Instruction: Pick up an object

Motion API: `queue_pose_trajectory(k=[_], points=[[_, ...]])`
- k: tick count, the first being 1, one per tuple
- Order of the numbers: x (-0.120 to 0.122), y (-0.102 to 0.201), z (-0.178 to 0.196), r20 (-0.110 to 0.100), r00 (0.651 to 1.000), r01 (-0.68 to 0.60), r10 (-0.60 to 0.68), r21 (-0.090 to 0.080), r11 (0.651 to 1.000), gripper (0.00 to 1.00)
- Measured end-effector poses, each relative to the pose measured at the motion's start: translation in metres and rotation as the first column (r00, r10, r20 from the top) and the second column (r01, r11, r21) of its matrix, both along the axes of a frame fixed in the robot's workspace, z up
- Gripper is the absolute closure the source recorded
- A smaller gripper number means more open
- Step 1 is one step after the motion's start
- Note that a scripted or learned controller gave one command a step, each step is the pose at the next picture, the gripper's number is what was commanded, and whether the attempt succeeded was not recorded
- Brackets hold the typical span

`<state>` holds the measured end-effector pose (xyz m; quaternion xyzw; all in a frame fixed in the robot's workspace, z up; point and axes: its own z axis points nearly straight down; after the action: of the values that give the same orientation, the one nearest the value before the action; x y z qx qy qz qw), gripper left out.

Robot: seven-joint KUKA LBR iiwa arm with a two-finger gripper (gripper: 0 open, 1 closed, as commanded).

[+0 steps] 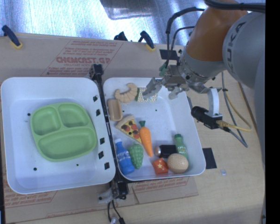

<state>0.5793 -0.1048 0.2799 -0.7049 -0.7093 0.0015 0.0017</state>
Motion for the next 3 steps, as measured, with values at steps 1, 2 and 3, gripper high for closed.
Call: queue_pose_trajectory(k=[1, 2, 3], points=[[-0.03, 0.002, -0.107, -0.003, 1.0, 0.0, 0.0, 0.0, 1.0, 0.0], [-0.044, -0.046, -0.186, 0.004, 1.0, 0.0, 0.0, 0.0, 1.0, 0.0], [-0.044, -0.044, -0.176, 0.003, 1.0, -0.006, 0.006, 0.002, 1.0, 1.0]])
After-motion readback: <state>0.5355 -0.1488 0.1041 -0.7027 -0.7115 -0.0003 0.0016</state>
